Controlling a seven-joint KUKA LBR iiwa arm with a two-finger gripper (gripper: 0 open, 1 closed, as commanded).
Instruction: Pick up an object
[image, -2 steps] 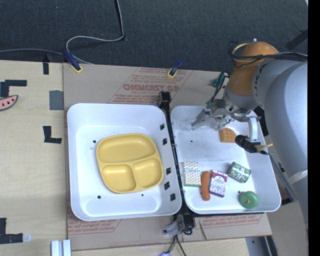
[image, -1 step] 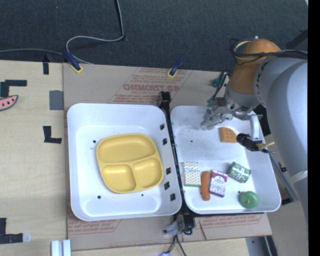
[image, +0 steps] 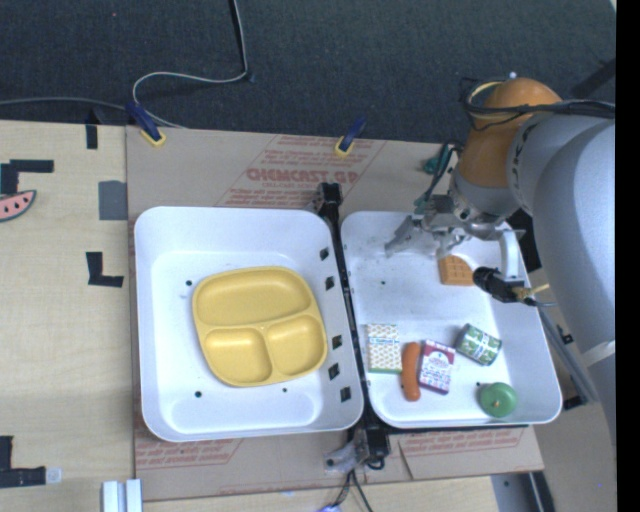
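White bins (image: 160, 300), cardboard bench (image: 290, 175) — dark carpet (image: 350, 60)

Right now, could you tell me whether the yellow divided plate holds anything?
Empty: all three compartments of the yellow divided plate show bare yellow.

My arm (image: 560, 170) is grey with an orange band. Both bins (image: 160, 300) are white. The divided tray (image: 260, 325) is yellow. The apple (image: 497, 399) is green, the can (image: 479, 344) green-labelled, the hot dog (image: 410, 371) orange-red, the cracker (image: 455, 270) orange, and the small box (image: 437, 366) pink-red with white print.
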